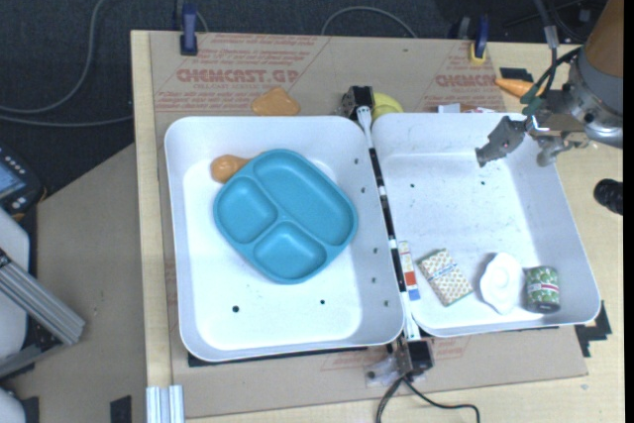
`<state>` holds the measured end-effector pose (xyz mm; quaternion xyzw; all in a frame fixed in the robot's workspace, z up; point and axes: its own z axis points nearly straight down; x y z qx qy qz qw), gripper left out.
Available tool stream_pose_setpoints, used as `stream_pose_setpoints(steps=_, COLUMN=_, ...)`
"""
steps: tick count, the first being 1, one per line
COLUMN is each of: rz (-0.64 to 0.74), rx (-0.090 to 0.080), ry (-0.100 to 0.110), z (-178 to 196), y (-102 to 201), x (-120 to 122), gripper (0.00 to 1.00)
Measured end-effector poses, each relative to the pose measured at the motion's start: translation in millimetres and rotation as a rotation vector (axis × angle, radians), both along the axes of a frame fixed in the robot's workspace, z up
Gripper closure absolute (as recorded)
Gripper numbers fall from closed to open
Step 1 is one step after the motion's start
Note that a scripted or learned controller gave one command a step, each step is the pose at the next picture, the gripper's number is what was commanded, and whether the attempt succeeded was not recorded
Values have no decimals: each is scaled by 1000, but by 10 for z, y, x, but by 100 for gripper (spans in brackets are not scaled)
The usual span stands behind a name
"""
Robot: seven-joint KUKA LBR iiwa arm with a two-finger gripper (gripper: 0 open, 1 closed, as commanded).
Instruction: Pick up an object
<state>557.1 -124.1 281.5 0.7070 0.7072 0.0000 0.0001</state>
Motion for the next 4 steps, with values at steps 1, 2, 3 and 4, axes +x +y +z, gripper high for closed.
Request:
stream_pose_setpoints(steps=1, rz=-6, rx=2, ry=14, z=-1849, y=-561, x=-222, gripper=0)
stream_pose_setpoints(steps=2, rz=3, rx=-5, ry=-15, z=-916, y=-619, x=600, gripper=0)
stream_pose_setpoints(steps=3, rz=-1, rx=8, ry=19, z=-1970, y=-125, x=-399, gripper=0)
stream_pose_setpoints(steps=4, rz=2, rx=-4, ry=-8, z=-1819, y=-488, x=463, gripper=0)
